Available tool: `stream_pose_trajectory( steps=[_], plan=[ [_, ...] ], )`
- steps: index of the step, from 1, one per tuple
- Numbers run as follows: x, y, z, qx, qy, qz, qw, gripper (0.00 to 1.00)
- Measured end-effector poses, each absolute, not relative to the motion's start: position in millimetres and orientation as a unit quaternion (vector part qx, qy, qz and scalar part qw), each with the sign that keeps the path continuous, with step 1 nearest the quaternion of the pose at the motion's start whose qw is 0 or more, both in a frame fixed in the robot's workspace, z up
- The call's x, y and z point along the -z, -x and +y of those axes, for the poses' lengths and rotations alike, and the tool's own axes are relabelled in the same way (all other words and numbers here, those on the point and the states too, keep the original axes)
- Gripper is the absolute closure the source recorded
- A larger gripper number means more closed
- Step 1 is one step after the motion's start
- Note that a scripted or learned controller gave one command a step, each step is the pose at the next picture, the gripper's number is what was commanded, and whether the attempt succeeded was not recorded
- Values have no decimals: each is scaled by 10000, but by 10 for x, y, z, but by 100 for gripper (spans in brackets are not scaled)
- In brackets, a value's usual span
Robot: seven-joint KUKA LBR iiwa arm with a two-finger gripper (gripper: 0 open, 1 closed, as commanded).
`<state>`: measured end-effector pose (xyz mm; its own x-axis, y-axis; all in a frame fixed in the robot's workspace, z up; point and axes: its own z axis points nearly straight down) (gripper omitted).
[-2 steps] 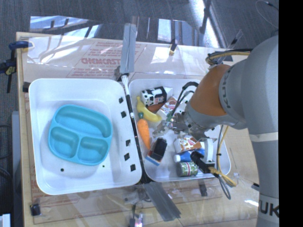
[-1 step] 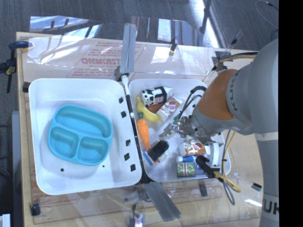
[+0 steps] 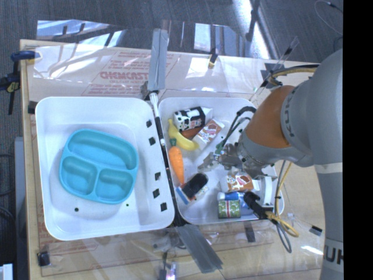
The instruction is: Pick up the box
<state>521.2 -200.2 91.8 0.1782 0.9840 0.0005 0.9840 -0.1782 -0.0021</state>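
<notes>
The box [image 3: 208, 132], taken here to be the small red-and-white carton, is found lying flat in the right bin [image 3: 201, 217], in its far half, a little in from the far wall. It is tilted on a diagonal and is pressed against the banana [image 3: 182, 139] on its left, with the cow-patterned toy [image 3: 190, 119] just beyond it toward the far wall. Such crowding suggests that the things were tipped in loosely, not set out in order.

The gripper [image 3: 224, 156] is seen just beside the box's near right end, low over the bin floor, carried on the arm [image 3: 303, 115] that is bent in over the bin's right wall. This placing is judged to be an approach to the box. Whether the pincer is released or clenched cannot be told, since it is lost among cables and shadow, and nothing is seen to be held in it.

Nearer the front wall, an orange-and-white packet [image 3: 240, 183] is laid beside a green-labelled can [image 3: 229, 207]; it might also be counted a box, which leaves the target a little uncertain. A carrot [image 3: 176, 164] and a black object [image 3: 195, 184] are lined along the bin's left wall.

In the left bin [image 3: 52, 112], a blue divided tray [image 3: 98, 165] is left lying, well apart from the work.
</notes>
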Motion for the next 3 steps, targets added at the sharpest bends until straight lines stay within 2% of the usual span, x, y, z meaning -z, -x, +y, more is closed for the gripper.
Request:
stream_pose_trajectory(
  steps=[1, 2, 3],
  plan=[
    [-908, -5188, -1788, -13, 7715, -6363, 27, 0],
    [-909, -5035, -1456, -7, 7115, -7027, 22, 0],
    [-915, -5672, -1846, -9, 7604, -6494, 13, 0]
  ],
)
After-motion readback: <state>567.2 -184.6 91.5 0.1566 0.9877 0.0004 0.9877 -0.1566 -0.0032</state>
